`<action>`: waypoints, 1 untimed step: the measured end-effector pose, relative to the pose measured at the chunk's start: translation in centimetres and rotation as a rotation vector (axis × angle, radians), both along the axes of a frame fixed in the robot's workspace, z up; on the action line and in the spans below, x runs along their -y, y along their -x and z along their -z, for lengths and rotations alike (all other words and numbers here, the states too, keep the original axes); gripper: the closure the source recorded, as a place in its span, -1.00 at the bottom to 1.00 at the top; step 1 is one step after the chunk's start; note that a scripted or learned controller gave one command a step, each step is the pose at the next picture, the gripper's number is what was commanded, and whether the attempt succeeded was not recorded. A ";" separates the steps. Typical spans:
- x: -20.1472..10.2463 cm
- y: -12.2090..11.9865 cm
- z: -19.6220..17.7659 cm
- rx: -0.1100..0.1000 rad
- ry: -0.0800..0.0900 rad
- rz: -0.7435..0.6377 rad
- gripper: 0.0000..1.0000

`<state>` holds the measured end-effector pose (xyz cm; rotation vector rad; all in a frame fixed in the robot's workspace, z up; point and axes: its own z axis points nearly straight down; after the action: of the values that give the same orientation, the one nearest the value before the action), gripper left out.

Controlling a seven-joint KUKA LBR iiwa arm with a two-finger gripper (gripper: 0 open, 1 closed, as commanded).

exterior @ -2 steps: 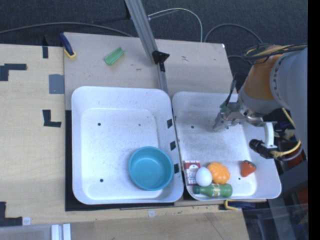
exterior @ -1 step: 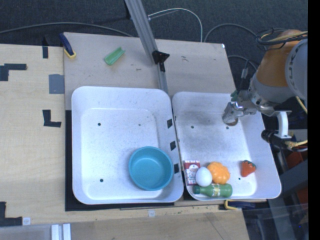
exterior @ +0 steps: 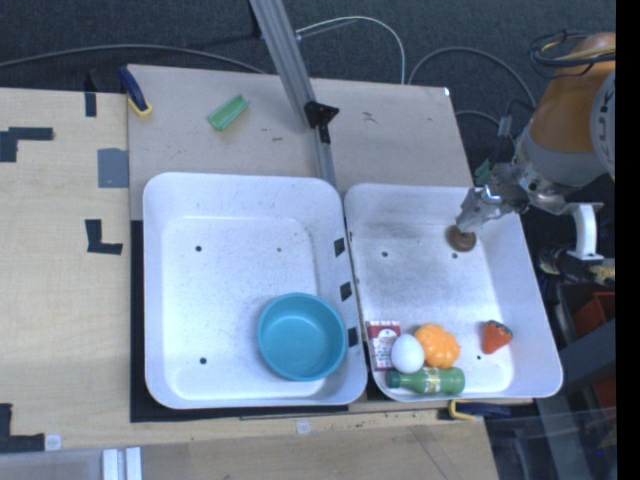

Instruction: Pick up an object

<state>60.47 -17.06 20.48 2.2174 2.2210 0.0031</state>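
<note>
My gripper (exterior: 478, 211) hangs over the right bin (exterior: 420, 268), near its far right rim, just above a small brown disc (exterior: 461, 238) that lies on the bin floor. From this slanted view I cannot tell whether I am released or clenched, nor whether I touch the disc. My arm (exterior: 570, 128) comes in from the right, its orange band above the wrist.

The other things crowd the near edge of the right bin: a red-and-white carton (exterior: 383, 344), a white egg (exterior: 407, 353) just beside it, an orange fruit (exterior: 437, 344) touching the egg, and a green bottle (exterior: 428, 381) lying on its side in front of them. A red strawberry (exterior: 496, 336) sits apart toward the right wall.

In the left bin (exterior: 200, 268) a blue bowl (exterior: 301, 336) stands upright near the front right corner. A green block (exterior: 228, 112) lies on the bench behind the bins
</note>
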 end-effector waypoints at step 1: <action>-6.2 1.4 -0.3 -0.006 -0.003 -0.005 1.00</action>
<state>59.06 -10.84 20.80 2.2161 2.2307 -0.0001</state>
